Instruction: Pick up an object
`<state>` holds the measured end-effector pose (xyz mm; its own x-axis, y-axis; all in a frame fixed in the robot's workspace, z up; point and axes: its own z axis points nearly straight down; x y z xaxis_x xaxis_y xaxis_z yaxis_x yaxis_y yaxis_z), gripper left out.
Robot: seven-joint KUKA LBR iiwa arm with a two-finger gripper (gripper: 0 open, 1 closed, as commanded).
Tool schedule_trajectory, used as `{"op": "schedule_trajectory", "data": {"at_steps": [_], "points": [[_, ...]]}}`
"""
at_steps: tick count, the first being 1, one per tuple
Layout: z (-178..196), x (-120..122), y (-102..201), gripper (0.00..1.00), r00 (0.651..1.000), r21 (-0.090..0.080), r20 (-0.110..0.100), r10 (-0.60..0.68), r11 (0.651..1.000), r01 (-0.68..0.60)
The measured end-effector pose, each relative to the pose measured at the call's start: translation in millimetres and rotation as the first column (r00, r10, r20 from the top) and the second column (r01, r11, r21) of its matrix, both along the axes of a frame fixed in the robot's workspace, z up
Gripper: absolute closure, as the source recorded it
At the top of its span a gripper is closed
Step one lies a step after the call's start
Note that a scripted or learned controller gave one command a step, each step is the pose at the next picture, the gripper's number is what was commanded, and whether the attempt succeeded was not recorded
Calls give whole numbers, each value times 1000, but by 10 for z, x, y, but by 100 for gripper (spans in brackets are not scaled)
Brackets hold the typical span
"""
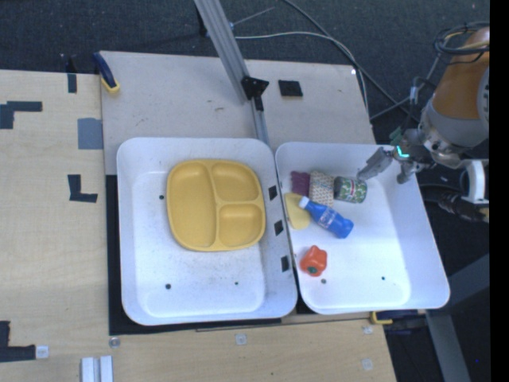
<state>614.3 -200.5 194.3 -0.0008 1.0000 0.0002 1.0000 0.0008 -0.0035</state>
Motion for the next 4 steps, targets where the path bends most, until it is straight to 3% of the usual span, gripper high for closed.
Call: {"op": "schedule_trajectory", "data": {"at_steps": [1, 3, 4], "points": [[11, 7, 0, 0, 1000, -1, 2, 0, 1000, 0], [-1095, -49, 51, 0, 1000, -2, 2, 2, 1000, -2], [-1079, -41, 50, 0, 1000, -3, 4, 1, 1000, -1]]}}
